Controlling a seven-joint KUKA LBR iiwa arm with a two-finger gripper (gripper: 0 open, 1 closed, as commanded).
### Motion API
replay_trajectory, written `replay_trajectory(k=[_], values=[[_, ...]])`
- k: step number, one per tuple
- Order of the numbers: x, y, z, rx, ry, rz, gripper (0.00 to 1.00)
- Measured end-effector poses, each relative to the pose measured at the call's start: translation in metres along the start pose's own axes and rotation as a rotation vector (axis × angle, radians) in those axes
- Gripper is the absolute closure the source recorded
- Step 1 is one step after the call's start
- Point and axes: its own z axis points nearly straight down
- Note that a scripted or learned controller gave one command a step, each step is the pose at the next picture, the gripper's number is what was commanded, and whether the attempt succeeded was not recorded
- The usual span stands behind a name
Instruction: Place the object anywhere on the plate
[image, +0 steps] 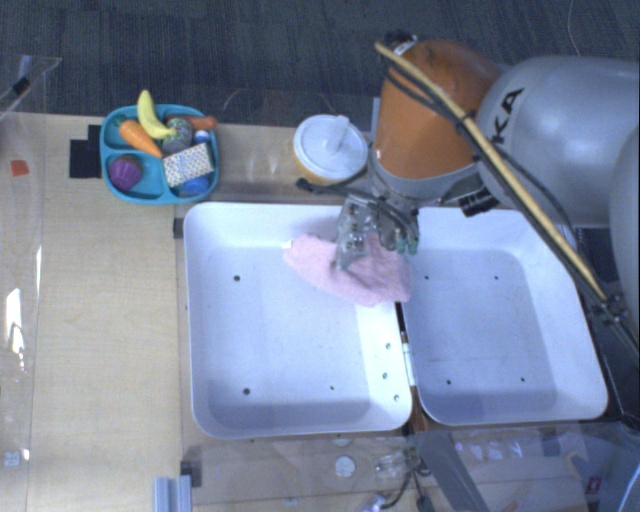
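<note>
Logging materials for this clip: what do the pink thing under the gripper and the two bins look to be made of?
Pink thing: apparently soft cloth, matte, limp with an irregular rumpled outline. Left bin and right bin: probably moulded plastic, smooth white with a slight sheen and rounded corners.

The room is evenly and brightly lit from overhead, a cool white light with no hard beams. The two white bins (300, 330) come out almost blown, their floors pale and flat, with soft grey shading along the inner walls toward six o'clock. The arm (560, 120) throws a faint, diffuse shadow at three o'clock. A dull sheen sits on its grey shell and on the orange band (425, 100). At nine o'clock a clear panel (20, 200) carries whitish reflections over the wood. The picture is soft throughout, grainy on the dark floor at twelve o'clock, and small details smear near the lower edge
</note>
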Motion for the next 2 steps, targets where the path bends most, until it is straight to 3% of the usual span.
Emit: replay_trajectory(k=[1,2], values=[[0.0158,0.0471,-0.0178,-0.001,-0.002,-0.005,1.00],[0.0156,0.0468,-0.0180,-0.001,-0.002,-0.004,0.00]])
